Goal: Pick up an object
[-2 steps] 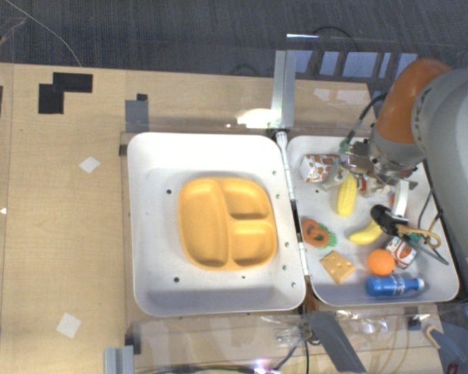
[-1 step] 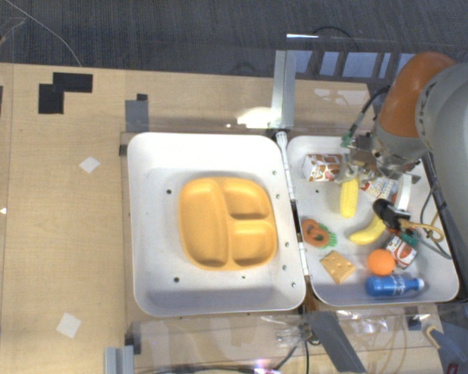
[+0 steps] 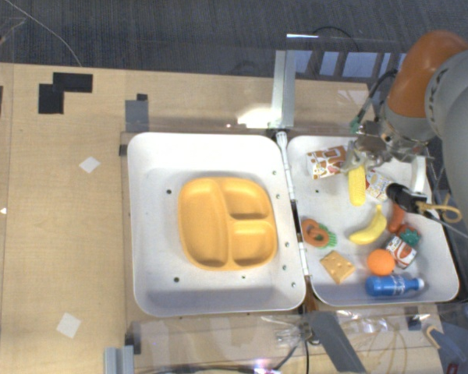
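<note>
Approach step: gripper (image 3: 372, 156) hangs at the right bin's (image 3: 441, 291) 12 o'clock edge, just above the corn cob (image 3: 357, 186). Grip state: cannot tell. Likely target the cob, bin's upper middle. Next: descend, clamp, lift clear.

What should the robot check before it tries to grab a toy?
1. Tool over the toy bin: ok, above its far end.
2. Toy close below: ok, the corn lies just beside it.
3. Tool open: cannot tell.
4. Nothing held already: cannot tell.
5. Room around the corn: not ok, a small carton and a wrapper crowd it.
6. Yellow tray out of the way: ok, in the other bin.
</note>
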You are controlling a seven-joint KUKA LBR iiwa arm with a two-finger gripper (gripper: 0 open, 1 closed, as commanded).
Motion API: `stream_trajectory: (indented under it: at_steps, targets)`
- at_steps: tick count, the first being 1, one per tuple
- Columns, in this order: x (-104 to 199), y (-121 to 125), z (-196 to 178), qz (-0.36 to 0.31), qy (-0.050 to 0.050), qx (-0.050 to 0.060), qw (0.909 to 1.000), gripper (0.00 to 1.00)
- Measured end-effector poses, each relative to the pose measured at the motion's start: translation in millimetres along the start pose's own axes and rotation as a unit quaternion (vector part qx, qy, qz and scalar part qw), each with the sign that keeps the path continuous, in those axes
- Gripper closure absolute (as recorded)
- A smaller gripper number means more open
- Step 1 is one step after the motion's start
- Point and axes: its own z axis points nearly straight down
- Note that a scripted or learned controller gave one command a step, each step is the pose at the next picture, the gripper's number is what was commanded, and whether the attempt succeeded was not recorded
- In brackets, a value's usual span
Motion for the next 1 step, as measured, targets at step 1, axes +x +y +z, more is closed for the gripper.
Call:
stream_trajectory:
  at_steps: [1]
  targets:
    - [27.3, -13.9, -58.9, 0.034, 0.001, -0.011, 0.9993, 1.00]
